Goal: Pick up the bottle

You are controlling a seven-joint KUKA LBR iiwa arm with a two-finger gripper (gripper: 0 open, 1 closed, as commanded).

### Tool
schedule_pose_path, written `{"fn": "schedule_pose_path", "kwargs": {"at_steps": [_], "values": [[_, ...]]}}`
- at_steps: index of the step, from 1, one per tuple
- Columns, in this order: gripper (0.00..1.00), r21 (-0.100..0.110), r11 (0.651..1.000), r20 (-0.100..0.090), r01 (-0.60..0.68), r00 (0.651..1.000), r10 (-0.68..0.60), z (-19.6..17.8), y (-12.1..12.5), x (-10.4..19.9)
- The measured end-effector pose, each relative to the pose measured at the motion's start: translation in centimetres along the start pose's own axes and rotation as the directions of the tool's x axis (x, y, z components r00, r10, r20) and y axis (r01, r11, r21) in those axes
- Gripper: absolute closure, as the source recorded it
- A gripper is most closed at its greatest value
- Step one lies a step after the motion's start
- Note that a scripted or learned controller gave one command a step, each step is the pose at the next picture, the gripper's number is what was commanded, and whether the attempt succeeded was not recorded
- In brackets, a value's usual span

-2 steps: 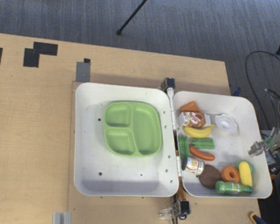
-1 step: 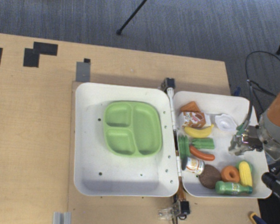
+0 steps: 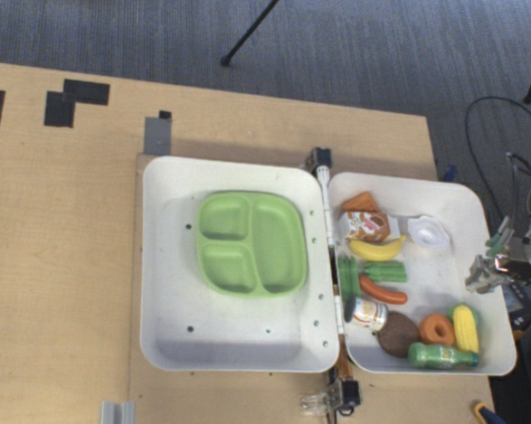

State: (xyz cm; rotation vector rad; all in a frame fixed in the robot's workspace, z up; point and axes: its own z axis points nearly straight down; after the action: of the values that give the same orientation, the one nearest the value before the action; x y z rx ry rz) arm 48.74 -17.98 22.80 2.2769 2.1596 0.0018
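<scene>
Two white bins side by side on the desk (image 3: pixel 55 237). In the left bin (image 3: pixel 176 327), just a green plate (image 3: pixel 250 244) with three parts. In the right bin (image 3: pixel 437 280), lots of toy food in a bunch. Down at the near edge of that bin, the green bottle (image 3: pixel 443 357), lying flat on its side. Touching it on the left, a brown potato (image 3: pixel 397 334). Just behind it, an orange donut (image 3: pixel 436 329) and a yellow corn cob (image 3: pixel 465 327). Farther back, a red sausage (image 3: pixel 382 290), a green pepper (image 3: pixel 386 271), a yellow banana (image 3: pixel 376 250) and a clear cup (image 3: pixel 427 233). Over at the right edge of the same bin, the gripper (image 3: pixel 490 268), behind the corn and apart from the bottle. Nothing seen in it. Too small and blurry to tell if spread wide or pressed together
</scene>
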Motion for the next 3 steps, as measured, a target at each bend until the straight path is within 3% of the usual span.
{"fn": "schedule_pose_path", "kwargs": {"at_steps": [1,2,3], "values": [[1.0,0.001,0.994,-0.002,0.113,0.994,-0.113,0.8,-0.4,7.1],[1.0,-0.001,0.894,0.0,0.447,0.894,-0.447,-1.5,-0.2,3.8],[1.0,0.001,0.914,-0.001,0.406,0.914,-0.406,2.2,0.1,-2.6]]}}
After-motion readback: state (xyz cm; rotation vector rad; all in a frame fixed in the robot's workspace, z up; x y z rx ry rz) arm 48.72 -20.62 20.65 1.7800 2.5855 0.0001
